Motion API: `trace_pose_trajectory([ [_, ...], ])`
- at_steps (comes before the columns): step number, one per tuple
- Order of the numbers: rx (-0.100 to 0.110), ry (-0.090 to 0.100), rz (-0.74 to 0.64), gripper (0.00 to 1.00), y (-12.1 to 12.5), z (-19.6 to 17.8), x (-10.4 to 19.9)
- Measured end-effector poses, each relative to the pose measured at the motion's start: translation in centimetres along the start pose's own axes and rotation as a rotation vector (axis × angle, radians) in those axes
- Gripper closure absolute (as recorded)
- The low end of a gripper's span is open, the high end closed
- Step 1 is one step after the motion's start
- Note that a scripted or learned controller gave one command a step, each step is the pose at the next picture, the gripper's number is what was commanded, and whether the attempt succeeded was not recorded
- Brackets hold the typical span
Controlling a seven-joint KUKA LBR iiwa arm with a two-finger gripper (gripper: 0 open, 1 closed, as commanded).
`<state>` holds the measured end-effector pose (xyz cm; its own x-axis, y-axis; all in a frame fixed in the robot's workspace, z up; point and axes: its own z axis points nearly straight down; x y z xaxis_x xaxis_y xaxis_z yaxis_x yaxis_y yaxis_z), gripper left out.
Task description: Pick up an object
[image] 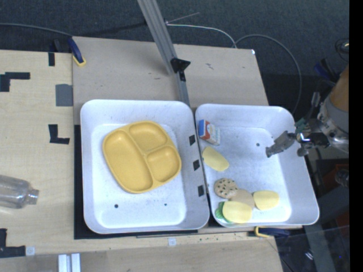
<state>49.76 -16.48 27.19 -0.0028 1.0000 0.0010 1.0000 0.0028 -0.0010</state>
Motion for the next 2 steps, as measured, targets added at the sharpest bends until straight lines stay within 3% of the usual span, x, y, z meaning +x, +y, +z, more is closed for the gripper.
trace_pose_trajectory([
  [1,0.000,0.001,-0.003,1.00,0.1,-1.0,0.1],
  [2,-0.009,-0.002,-0.003,1.00,-1.1,-9.6,3.3],
])
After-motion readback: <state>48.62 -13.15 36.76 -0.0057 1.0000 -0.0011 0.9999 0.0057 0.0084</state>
